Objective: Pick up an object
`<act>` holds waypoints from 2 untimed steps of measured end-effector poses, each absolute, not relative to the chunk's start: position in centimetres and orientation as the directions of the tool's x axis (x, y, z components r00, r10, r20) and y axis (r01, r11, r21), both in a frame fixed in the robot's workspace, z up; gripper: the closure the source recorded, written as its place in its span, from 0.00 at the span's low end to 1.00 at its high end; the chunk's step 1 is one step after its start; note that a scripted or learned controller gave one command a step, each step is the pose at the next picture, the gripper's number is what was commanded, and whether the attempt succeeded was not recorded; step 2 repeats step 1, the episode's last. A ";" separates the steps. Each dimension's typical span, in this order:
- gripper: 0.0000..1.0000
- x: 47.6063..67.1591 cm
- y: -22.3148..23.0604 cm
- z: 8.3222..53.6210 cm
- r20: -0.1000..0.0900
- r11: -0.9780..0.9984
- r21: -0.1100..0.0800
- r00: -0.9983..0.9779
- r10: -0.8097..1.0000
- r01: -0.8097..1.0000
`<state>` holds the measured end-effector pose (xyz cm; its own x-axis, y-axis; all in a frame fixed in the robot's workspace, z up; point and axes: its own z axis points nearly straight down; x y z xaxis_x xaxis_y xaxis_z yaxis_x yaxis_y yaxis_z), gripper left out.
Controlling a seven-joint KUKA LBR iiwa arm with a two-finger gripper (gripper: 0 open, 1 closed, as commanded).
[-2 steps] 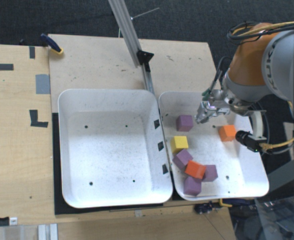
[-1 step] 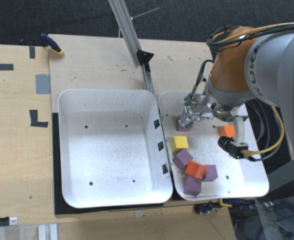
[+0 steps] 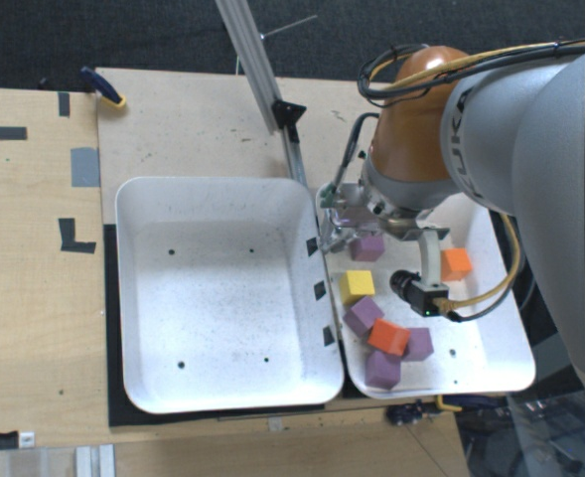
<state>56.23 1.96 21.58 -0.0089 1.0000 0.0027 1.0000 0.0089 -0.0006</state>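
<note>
Over the right bin (image 3: 491, 361), I am hovering the gripper (image 3: 344, 219), its state hidden, beside a purple block (image 3: 367, 247): seemingly light, soft foam, best pinched across flat sides.

Light is even and fairly bright across the bench (image 3: 203, 117), soft rather than harsh — it seems to come from overhead, though no lamp is in view. The left bin (image 3: 222, 296) is pale and slightly washed out, its floor showing fine dark speckle that may be image noise or dirt. Shadows are weak: a soft grey one lies under the arm (image 3: 491, 117) on the right bin (image 3: 491, 356). The orange band (image 3: 416, 117) carries a mild sheen — no hard glare. Overall sharpness is modest; edges are slightly soft, and the foam blocks (image 3: 381, 336) lack fine texture. The dark floor (image 3: 123, 18) at the top looks grainy.
</note>
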 end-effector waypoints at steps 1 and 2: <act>1.00 56.0 7.8 23.0 0.002 0.008 -0.001 -0.008 1.000 1.000; 1.00 56.0 7.8 23.0 0.002 0.008 -0.001 -0.008 1.000 1.000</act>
